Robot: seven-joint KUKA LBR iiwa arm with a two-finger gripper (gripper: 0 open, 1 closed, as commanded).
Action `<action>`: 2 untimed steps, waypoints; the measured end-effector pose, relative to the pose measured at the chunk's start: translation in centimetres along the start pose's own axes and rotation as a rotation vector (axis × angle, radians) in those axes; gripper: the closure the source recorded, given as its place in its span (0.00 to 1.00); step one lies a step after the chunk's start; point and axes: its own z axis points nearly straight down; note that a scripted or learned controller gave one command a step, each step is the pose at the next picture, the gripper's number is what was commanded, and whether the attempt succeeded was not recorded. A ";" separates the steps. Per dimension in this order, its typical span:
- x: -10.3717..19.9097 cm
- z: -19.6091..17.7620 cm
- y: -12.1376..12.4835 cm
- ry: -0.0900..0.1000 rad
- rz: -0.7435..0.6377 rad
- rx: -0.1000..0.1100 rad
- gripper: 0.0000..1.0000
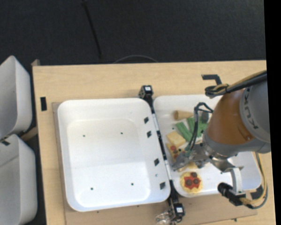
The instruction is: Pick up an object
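bins: two, left bin (pixel 105 154) bare | right bin (pixel 249 174): two green sticks (pixel 184 129), one yellow block (pixel 175 140), one round red-yellow piece (pixel 191 181) | my gripper (pixel 180 158) low beside the yellow block, grip: I cannot tell

The left bin (pixel 107 151) adjoins the right bin (pixel 166 106), which holds a round toy (pixel 191 182) near its front.

Glossy white plastic bins (pixel 107 201) (smooth); matt pale wood bench (pixel 96 81)

High slanted look onto both bins (pixel 62 137)
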 end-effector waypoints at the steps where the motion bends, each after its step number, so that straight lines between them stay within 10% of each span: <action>1: -0.3 -1.7 0.4 -0.003 0.013 -0.014 1.00; 2: -0.4 -2.7 0.5 -0.004 0.019 -0.017 1.00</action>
